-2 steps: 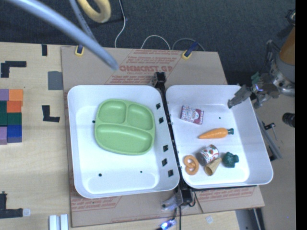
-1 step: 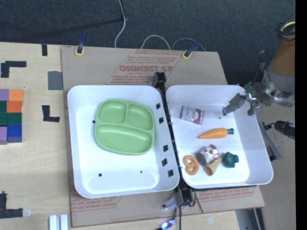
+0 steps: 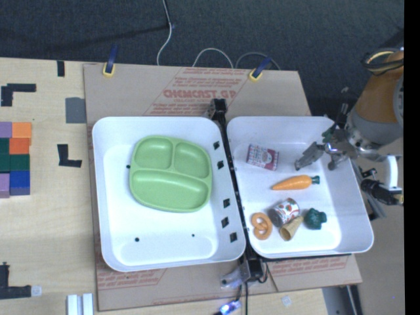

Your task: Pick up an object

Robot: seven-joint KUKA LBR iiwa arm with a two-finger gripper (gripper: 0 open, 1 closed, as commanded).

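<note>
In the right bin (image 3: 341,238) lie an orange carrot (image 3: 293,183), a small red and white packet (image 3: 262,156), a pretzel (image 3: 261,226), a red and white can next to a cone (image 3: 287,215) and a dark green piece (image 3: 315,218). My gripper (image 3: 319,155) hangs above the bin's upper right part, just up and to the right of the carrot. Its fingers (image 3: 306,157) are spread apart with nothing between them.
The left bin (image 3: 111,241) holds a green divided plate (image 3: 172,173). Coloured blocks (image 3: 16,159) sit at the far left on the bench. A black divider with clips (image 3: 226,176) separates the two bins. The arm's orange band (image 3: 380,97) is at the right edge.
</note>
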